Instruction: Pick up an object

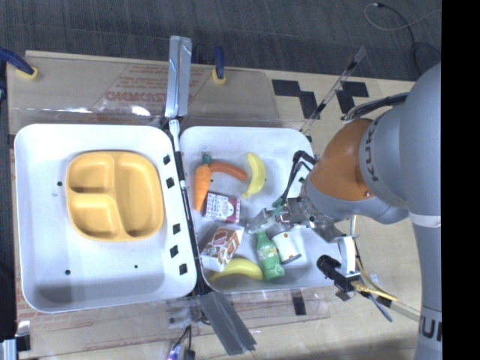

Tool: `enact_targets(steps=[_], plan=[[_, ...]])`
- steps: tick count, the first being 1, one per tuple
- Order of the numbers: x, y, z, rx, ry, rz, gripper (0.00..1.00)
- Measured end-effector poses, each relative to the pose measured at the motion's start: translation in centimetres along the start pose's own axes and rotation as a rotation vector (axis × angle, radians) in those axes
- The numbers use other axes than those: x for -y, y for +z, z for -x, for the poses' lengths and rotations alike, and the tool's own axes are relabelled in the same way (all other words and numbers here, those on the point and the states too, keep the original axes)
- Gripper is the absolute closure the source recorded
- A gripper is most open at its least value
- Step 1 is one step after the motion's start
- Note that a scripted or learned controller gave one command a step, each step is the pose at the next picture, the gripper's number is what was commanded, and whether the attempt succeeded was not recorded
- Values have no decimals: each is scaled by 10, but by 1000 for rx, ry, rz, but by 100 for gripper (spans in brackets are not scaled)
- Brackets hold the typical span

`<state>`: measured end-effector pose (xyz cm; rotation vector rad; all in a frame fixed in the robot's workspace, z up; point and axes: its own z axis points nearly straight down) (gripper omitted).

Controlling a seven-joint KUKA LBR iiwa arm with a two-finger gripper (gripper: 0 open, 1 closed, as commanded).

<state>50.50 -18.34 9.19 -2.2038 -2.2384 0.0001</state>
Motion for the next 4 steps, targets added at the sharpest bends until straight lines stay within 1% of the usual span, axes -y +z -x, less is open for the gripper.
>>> enact_targets(steps=[1, 2, 3, 4], plan=[[-70, -63, -4, 0, -109, -1, 0], [-69, -5, -14, 2, -112, 8, 0], [-131, -1, 0, 0, -85, 0, 0], [-132, -11, -3, -1, -93, -2, 100]])
